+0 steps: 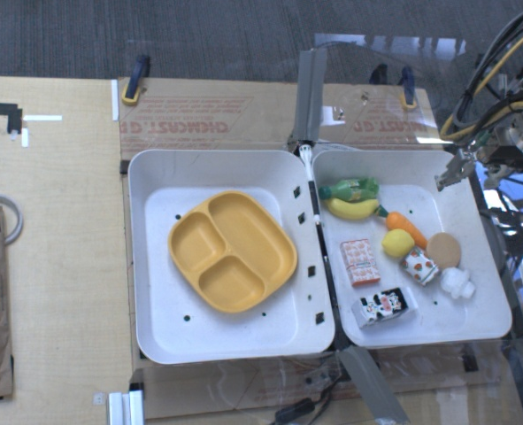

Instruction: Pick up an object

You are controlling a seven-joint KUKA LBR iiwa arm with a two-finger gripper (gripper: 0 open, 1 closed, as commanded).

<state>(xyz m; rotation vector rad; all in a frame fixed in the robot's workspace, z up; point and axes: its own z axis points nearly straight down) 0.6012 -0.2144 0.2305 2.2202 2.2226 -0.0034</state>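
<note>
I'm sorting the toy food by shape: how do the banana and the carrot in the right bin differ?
The banana is yellow; the carrot is orange. The banana is curved and lies roughly across the bin, right under a green packet; the carrot is straighter and tapered, lying on a diagonal beside a lemon. The banana looks somewhat longer than the carrot. Both are elongated toy foods lying flat in the right bin, close to each other.
</note>
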